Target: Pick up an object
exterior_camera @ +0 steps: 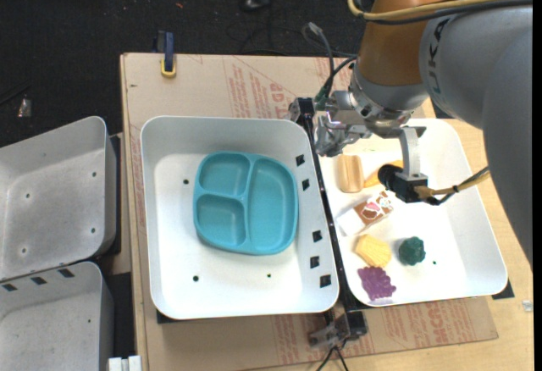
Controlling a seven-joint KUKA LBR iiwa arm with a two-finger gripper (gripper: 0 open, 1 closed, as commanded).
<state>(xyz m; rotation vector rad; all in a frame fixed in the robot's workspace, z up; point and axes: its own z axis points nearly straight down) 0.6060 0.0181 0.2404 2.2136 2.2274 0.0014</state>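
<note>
My gripper (332, 139) hangs over the far left corner of the right bin (474, 191), close to the wall between the two bins. Just below it in the view lies a tan bread-like piece (349, 173), with a small yellow piece (372, 179) beside it. Nearer the front are a brown and white cake slice (374, 210), a yellow corn piece (373, 251), a dark green broccoli (412, 251) and a purple bunch of grapes (377, 283). I see nothing held in the gripper.
The left bin (169, 149) holds a teal divided plate (246, 202). Both bins rest on a brown board (229, 81). Pale trays (51, 183) lie off to the far left. The bulky arm (474, 47) covers the right bin's far right part.
</note>
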